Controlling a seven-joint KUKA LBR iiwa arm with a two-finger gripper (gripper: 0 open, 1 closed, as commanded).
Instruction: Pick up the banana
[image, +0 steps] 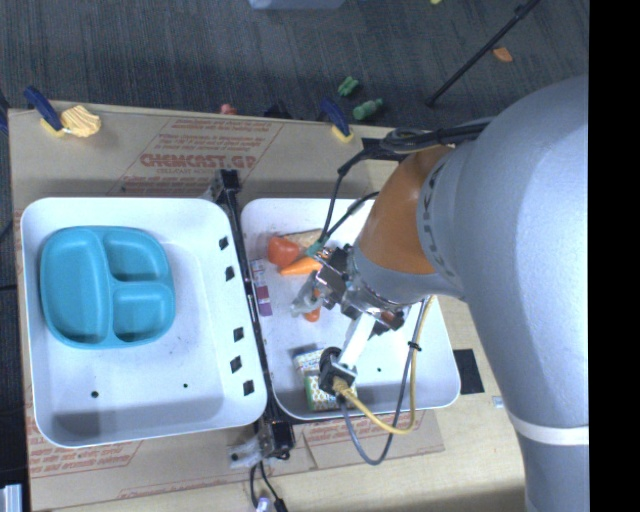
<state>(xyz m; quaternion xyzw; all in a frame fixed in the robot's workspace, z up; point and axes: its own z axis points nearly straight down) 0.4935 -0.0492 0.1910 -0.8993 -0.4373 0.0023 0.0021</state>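
Gripper (308, 298) low in the right bin (440, 385); cannot tell its state, nor make out any banana

Crowded in the right bin (440, 385): arm (450, 230) slanting over its middle, orange toys (288, 255) near the far left corner, a small box (315, 385) at the near rim, a yellow cable (385, 420) looping over the near edge. Open room across the left bin (130, 400), apart from a blue divided plate (105, 285) in its far half.
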